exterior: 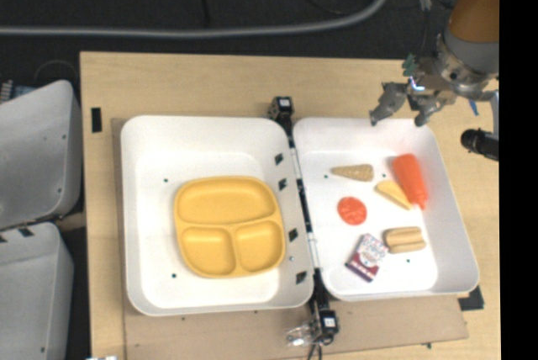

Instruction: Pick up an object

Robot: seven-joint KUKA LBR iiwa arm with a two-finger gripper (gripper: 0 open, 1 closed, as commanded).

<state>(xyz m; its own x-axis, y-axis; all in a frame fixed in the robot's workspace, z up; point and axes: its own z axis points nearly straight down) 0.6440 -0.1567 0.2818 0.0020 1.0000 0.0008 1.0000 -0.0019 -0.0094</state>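
Observation:
The right bin holds several toy foods: an orange carrot, a yellow cheese wedge, a tan cone, a red tomato slice, a hot dog bun and a purple-and-white packet. My gripper hangs open above the bin's far right rim, fingers spread, nothing between them. It is up and behind the carrot, well apart from every object.
The left bin holds a yellow divided tray. A black clip sits at the bins' far joint. A grey hose curves along the dark floor behind the bench. White chairs stand at left.

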